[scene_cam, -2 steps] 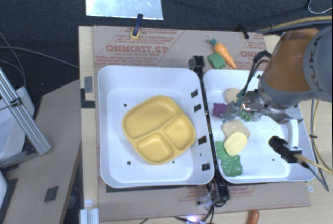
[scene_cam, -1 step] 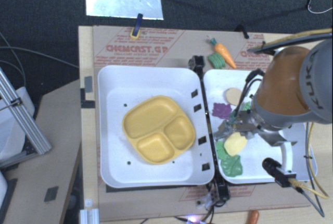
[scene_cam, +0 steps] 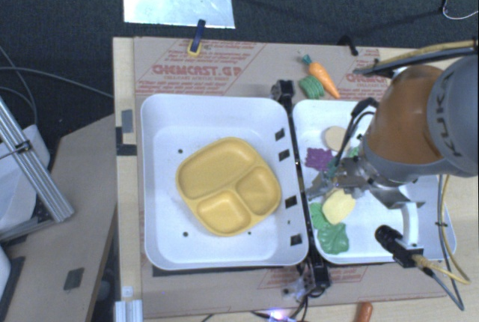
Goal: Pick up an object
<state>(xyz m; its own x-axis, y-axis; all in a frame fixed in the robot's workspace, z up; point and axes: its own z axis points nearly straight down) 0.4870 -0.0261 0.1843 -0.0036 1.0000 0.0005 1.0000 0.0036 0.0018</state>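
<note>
My pincer [scene_cam: 323,186] over yellow toy [scene_cam: 339,206]; opening: cannot tell. Toy likely light, smooth, slippery; grip across narrow middle.

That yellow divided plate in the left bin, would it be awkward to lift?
Probably. The yellow divided plate lies flat and wide, offering little beyond a thin rim. It looks like moulded plastic, so likely stiff and light. Its smooth surface might slide on the left bin if pushed.
</note>
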